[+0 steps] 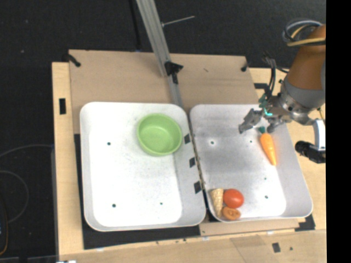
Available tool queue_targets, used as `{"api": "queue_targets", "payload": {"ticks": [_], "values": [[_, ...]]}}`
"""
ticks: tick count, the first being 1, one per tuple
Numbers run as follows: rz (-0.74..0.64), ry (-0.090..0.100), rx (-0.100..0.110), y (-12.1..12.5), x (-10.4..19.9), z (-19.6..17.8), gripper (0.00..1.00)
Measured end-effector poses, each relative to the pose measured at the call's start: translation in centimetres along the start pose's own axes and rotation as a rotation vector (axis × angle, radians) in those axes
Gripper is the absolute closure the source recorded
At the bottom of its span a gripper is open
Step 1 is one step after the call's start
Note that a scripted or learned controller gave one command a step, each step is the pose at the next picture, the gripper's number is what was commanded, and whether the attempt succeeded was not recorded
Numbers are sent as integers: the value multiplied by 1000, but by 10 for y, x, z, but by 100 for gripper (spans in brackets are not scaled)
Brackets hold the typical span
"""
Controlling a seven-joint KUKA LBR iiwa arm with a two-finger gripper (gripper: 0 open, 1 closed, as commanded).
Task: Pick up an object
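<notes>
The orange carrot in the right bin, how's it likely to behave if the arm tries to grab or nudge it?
The carrot looks like a smooth, tapered toy, so it is probably stiff and light. Its round, cone-like body may roll or pivot if pushed sideways. The taper could let it slip toward the thin end under the end effector.

The arm (pixel 305 78) has a rounded orange band above a smooth grey wrist housing; pale looped cables with a yellow strand arch over its top; the gripper (pixel 258 123) is dark grey metal, angular, with a small teal-green spot at its base; a white bracket and a black fitting sit beside the wrist.
</notes>
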State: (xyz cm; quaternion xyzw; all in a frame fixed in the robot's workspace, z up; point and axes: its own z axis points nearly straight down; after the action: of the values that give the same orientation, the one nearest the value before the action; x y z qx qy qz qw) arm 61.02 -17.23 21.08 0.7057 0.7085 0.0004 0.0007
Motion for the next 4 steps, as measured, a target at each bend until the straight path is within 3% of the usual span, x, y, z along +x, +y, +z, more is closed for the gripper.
{"api": "queue_targets", "payload": {"ticks": [2,3,4], "values": [[5,-2,5,-3,0,113,0],[8,-2,-3,-1,-1,98,100],[1,-1,-5,9,0,49,100]]}}
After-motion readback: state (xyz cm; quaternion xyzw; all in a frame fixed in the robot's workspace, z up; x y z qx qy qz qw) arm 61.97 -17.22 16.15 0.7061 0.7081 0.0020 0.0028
